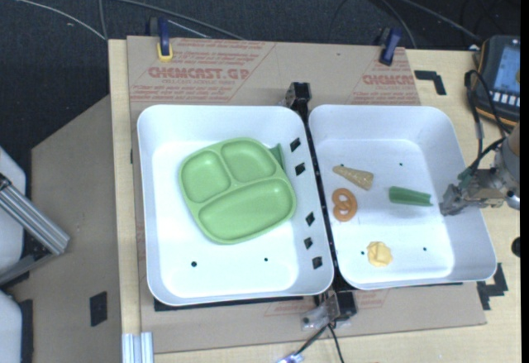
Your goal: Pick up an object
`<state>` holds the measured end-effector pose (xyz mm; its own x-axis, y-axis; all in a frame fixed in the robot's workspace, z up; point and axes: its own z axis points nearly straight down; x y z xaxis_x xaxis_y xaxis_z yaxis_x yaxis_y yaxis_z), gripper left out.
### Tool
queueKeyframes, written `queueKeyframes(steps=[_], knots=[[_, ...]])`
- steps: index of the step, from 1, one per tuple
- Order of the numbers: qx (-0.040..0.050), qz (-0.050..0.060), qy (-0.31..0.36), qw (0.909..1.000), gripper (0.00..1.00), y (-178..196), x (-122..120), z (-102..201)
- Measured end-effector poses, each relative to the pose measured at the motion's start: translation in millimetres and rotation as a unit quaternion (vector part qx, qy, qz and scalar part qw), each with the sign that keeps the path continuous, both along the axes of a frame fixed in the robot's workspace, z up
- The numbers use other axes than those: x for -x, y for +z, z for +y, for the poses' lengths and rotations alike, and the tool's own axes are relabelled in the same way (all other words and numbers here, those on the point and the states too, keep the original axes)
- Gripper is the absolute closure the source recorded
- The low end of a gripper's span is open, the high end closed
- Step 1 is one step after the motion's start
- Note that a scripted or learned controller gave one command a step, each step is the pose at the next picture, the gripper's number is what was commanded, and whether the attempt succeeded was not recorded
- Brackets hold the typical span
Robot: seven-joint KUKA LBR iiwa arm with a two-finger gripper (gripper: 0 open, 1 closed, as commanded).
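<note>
Gripper (453, 202) sits at the right bin's (436, 123) right wall, just right of the green piece (410, 197); can't tell its state.

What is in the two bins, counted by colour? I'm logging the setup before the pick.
Green: 2, the plate in the left bin and the small block in the right bin
Tan: 1, the wedge
Orange-brown: 1, the pretzel
Yellow: 1, the lump
Total: 5
</note>
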<state>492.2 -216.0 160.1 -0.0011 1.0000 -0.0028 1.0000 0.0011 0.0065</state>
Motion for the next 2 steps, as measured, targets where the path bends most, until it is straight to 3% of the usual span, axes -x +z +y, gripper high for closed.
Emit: queueKeyframes(steps=[2], knots=[[0.0005,-0.001,0.000,1.0000,1.00,106.9,-10.3,-0.6]])
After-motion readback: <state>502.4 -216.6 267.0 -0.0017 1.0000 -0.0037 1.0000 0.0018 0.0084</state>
